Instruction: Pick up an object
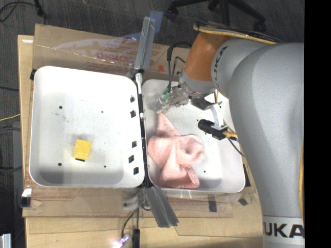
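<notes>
A crumpled pink cloth (174, 155) lies in the right bin (232, 175), filling its near left part. A small yellow block (82, 149) rests in the left bin (46, 87), toward its near side. My gripper (166, 100) reaches down into the far left corner of the right bin, just above the cloth's far tip. The grey arm with its orange band (204, 56) covers the right side of that bin. How the fingers stand is hidden by the wrist and blur.
A metal divider bar (140, 56) runs between the two bins, with black clips along the left bin's right wall. Cardboard and a plastic sheet (98, 48) lie behind the bins. A black cable fitting (212, 128) hangs off the arm over the right bin.
</notes>
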`<state>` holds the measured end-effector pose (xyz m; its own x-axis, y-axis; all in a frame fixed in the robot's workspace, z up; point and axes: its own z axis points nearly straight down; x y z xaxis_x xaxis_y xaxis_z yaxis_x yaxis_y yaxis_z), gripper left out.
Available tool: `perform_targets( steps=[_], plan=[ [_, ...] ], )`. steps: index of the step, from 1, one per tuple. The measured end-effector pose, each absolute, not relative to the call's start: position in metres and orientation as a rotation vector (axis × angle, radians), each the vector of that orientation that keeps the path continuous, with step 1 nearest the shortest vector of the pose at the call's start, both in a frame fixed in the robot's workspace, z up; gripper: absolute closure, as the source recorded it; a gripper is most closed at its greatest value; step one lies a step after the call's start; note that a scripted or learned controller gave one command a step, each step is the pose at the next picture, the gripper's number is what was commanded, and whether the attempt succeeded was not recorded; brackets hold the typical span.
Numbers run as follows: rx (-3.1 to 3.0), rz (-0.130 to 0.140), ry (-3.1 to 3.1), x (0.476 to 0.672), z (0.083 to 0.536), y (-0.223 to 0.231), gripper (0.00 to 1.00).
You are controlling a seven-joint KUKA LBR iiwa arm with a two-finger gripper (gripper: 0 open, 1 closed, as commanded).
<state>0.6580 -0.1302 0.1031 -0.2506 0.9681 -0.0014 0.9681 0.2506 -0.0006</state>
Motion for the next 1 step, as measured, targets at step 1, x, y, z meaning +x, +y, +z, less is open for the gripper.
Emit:
perform_targets(
  steps=[1],
  plan=[
    [2.099, -0.002, 2.339, 0.6570, 0.1926, -0.0803, 1.00]
  ],
)
